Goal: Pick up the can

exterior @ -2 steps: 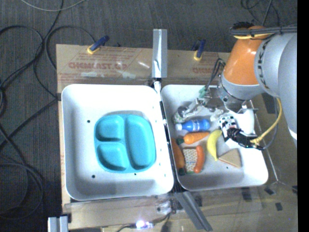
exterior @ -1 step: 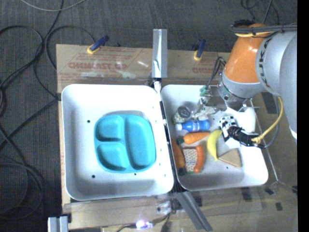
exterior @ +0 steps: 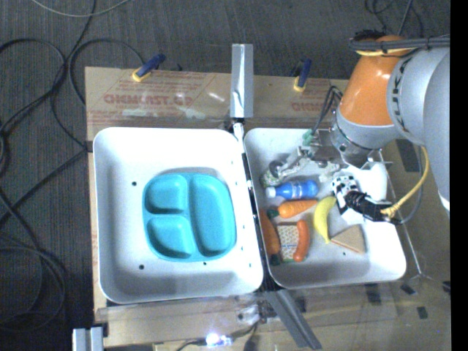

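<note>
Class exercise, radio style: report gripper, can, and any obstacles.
Gripper low over right bin, top end. Can untouched at the near side. Carrot, blue bottle and banana crowd it.

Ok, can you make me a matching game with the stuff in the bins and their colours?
Things:
1. divided plate
2. banana
3. carrot
4. bottle

Colours:
A. orange
B. blue with a white cap
C. turquoise
D. yellow

Pairs: 1-C, 2-D, 3-A, 4-B

The plate lies in the left bin. The other three lie in the right bin.
</note>
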Controlling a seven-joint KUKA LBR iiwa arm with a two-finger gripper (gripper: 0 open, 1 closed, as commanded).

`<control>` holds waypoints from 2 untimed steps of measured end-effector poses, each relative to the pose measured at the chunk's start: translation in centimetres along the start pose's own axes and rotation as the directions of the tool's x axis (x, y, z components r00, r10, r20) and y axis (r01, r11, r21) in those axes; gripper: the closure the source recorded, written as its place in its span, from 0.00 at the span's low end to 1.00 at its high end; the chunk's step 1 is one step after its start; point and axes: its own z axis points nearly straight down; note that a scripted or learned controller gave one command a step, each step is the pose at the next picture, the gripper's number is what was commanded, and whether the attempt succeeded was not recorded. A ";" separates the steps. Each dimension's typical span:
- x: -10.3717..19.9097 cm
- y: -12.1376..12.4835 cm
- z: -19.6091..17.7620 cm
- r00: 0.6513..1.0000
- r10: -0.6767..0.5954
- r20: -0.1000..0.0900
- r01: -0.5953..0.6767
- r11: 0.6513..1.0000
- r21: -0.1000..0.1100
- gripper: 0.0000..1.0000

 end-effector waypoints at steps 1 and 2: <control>-1.0 3.4 5.4 0.989 0.147 -0.004 -0.147 0.989 -0.024 0.00; -7.8 2.9 5.2 0.976 0.218 -0.003 -0.218 0.976 -0.030 0.00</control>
